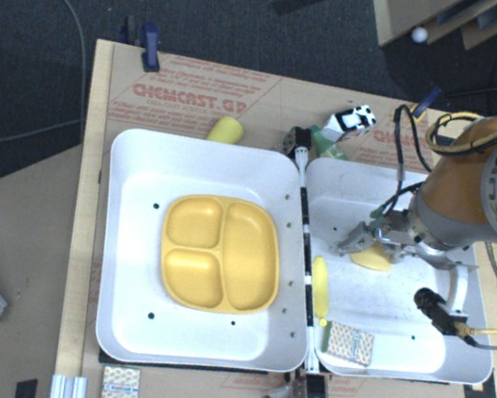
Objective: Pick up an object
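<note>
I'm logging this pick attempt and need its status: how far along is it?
Done: the arm has reached into the right bin, and its gripper sits low by a pale yellow object. In hand: nothing visibly held; the object lies on the bin floor. Left: grasp and lift. The yellow banana-like piece, the patterned packet and the yellow divided plate in the left bin lie untouched.

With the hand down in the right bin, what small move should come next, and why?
Probably close and lift slightly. The hand sits low in the right white bin, right at the small pale yellow flat object; whether that object lies between the fingers can't be told.
</note>
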Motion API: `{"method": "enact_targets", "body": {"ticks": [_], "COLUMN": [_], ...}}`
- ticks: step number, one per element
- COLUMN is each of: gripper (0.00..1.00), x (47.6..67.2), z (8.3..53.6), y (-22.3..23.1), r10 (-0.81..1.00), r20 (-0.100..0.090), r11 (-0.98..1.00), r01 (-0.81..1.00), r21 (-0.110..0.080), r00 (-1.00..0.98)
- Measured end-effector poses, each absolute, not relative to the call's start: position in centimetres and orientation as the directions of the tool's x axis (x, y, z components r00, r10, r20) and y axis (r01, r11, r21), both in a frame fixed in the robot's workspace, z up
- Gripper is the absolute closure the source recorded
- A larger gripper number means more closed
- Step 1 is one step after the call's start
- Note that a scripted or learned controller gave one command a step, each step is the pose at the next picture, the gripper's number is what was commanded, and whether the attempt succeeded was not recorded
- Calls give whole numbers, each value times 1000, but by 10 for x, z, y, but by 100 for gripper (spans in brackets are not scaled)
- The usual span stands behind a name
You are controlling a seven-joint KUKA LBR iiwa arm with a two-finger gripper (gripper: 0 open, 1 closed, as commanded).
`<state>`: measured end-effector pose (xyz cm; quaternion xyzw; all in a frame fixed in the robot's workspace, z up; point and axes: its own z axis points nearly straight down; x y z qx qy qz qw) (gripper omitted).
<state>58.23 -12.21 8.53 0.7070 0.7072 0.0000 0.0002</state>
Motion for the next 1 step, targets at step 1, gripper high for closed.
{"method": "enact_targets", "body": {"ticks": [1], "gripper": [100], "x": [584], "z": [97], "y": [-122], "r10": [1000], "r20": [-2], "r11": [0], "r01": [1000], "r21": [5], "r00": [0]}}
